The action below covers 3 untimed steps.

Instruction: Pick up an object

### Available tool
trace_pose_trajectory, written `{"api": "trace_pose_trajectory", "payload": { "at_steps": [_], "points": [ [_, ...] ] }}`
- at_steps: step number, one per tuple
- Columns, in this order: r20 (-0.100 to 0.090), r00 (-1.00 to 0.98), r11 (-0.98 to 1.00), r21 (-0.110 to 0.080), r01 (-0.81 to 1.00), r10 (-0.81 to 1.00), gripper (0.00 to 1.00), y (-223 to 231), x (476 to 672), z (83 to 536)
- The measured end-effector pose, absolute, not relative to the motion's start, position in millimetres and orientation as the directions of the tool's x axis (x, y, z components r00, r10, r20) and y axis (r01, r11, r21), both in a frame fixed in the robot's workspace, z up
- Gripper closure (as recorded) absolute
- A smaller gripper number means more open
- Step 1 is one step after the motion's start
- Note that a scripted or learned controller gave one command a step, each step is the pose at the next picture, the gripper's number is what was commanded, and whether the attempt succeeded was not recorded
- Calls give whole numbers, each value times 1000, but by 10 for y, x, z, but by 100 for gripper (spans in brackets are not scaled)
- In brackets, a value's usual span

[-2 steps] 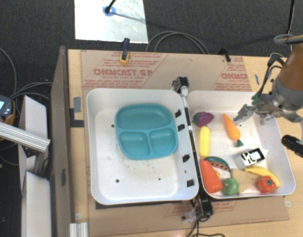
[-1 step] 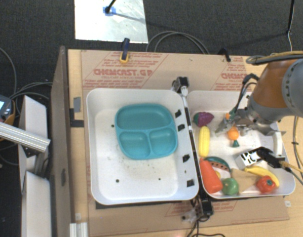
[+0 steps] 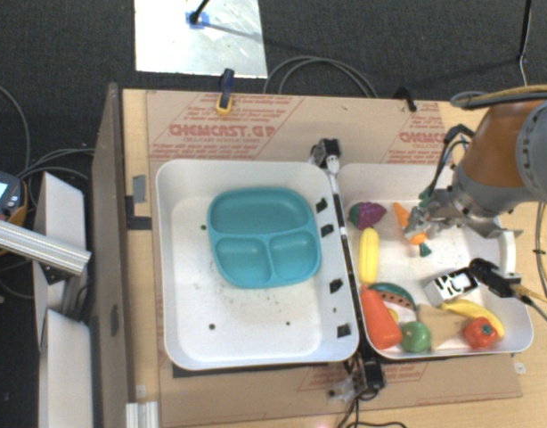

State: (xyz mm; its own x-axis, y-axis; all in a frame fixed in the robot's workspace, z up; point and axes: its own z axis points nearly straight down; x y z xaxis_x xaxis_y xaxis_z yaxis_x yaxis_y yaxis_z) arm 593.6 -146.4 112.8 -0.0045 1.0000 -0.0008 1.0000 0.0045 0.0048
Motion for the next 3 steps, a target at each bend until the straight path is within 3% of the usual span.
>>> {"api": "trace_pose_trajectory", "payload": {
  "at_steps": [1, 2, 3],
  "points": [
    [1, -14, 14, 16, 1000, 1000, 100, -650, 6284, 2388],
    [0, -4, 4, 3, 1000, 1000, 0, -708, 6247, 2305],
    [-2, -7, 7, 25, 1000, 1000, 0, -806, 6338, 1076]
  ]
}}
